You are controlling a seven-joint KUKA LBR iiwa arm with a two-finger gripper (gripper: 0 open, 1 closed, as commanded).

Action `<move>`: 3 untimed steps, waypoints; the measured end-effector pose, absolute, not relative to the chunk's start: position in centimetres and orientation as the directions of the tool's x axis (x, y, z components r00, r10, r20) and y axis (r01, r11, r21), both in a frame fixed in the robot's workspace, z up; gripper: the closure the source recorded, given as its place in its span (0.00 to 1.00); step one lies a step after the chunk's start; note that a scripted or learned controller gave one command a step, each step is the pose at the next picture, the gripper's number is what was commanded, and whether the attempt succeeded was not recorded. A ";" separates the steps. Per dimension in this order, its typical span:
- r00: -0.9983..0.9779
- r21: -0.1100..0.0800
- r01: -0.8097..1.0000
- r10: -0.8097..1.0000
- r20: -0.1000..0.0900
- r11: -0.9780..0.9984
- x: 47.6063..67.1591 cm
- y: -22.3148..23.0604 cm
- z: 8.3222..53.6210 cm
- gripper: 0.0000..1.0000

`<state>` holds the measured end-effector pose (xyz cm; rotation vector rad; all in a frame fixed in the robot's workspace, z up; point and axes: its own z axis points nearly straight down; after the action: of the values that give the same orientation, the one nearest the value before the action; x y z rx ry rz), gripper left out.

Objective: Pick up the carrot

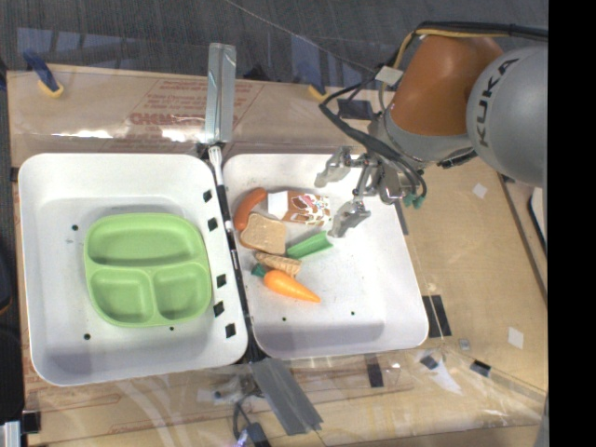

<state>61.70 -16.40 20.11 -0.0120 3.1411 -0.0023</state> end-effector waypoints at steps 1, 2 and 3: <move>-0.998 -0.006 0.047 0.046 -0.031 0.999 60.9 -15.0 11.9 0.00; -0.909 0.006 0.415 0.415 -0.033 0.910 62.9 -11.7 10.9 0.00; -0.912 0.007 0.407 0.407 -0.045 0.913 63.3 -11.6 12.4 1.00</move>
<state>63.26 -11.59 12.37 0.6444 3.0285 -0.0035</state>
